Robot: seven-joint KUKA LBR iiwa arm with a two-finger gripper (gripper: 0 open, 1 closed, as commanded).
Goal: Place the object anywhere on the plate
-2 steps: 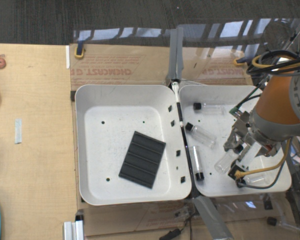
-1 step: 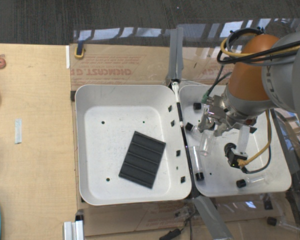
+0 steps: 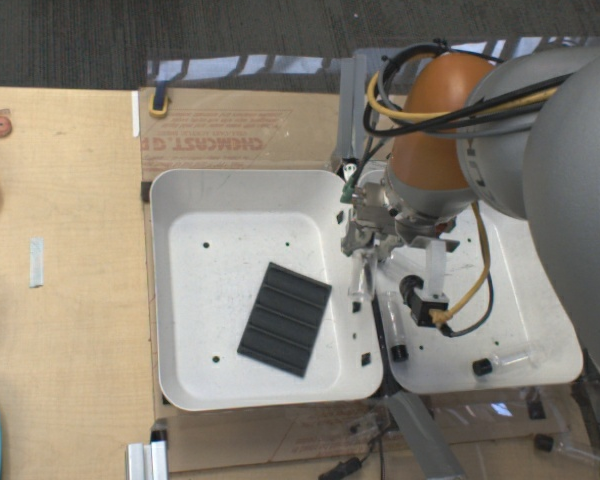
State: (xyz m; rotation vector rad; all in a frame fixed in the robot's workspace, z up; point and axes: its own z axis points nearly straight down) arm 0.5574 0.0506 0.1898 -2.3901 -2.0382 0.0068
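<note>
A black ribbed rectangular plate (image 3: 285,318) lies flat at a slant in the left bin (image 3: 180,268), towards its front right. My gripper (image 3: 398,271) hangs over the near-left part of the right bin (image 3: 540,368), just right of the wall between the two bins. Its fingers (image 3: 361,276) stand apart, open, with nothing between them but the bin floor. A small black piece (image 3: 483,367) lies on the right bin's floor near its front edge, and another small dark piece (image 3: 398,351) sits closer to the dividing wall. The gripper is roughly a hand's width right of the plate.
The grey arm with its orange band (image 3: 440,118) and yellow cables covers the back of the right bin. A clear tube-like item (image 3: 512,359) lies beside the black piece. Brown cardboard (image 3: 240,133) lies behind the left bin, with a wooden bench top (image 3: 60,268) at left.
</note>
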